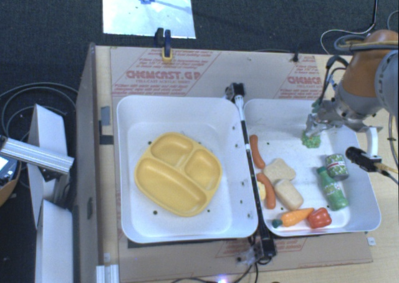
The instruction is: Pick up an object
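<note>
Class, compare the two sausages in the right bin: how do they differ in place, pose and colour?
The upper sausage lies by the divider, above the bread slice; the lower sausage lies below it, left of the bread. The upper one runs nearly straight up the bin, while the lower one slants rightward toward its bottom end. The upper one looks slightly paler. Both are slim, reddish-orange and lie flat.

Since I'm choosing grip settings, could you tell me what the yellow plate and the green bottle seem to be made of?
Yellow plate: probably moulded plastic, smooth and slightly glossy, with raised dividers and even colour. Green bottle: likely toy plastic, shiny, with a printed label; too small to be sure.
</note>
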`<move>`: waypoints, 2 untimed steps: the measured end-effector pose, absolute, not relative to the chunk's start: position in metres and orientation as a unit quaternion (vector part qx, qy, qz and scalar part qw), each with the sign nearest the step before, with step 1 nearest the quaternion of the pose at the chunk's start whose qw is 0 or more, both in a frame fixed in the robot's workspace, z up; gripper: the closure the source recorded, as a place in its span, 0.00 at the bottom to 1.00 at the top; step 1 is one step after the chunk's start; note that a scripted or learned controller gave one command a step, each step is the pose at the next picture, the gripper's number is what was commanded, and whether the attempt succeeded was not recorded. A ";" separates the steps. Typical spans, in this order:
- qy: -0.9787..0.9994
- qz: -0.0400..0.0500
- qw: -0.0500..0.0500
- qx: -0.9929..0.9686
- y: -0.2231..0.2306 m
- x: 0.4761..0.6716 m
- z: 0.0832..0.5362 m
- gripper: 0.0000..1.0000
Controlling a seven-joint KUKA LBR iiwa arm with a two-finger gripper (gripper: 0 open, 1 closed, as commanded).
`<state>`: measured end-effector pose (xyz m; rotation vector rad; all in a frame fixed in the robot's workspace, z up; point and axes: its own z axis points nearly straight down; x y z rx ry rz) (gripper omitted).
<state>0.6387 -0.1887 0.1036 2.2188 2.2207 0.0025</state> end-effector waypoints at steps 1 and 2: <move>0.707 0.000 0.001 0.707 -0.207 0.573 0.122 1.00; 0.708 0.001 0.001 0.706 -0.206 0.607 0.084 1.00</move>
